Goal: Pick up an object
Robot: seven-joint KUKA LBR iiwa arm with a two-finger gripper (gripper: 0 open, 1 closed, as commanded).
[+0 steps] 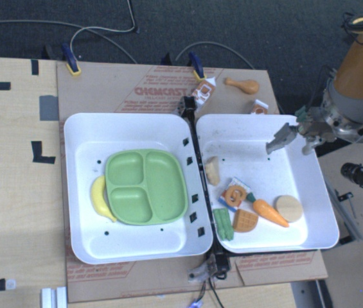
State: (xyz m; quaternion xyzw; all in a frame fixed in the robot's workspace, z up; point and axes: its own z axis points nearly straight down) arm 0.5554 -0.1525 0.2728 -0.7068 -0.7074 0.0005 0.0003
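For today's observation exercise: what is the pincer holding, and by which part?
Nothing. The pincer hangs over the right bin, nothing between its fingers.

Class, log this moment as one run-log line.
phase: approach | two-finger gripper: above right white bin, holding nothing seen | orange toy carrot: lying in bin | green divided plate: left bin

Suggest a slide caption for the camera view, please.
Gripper poised over the right bin of toy food; green tray in the left bin.
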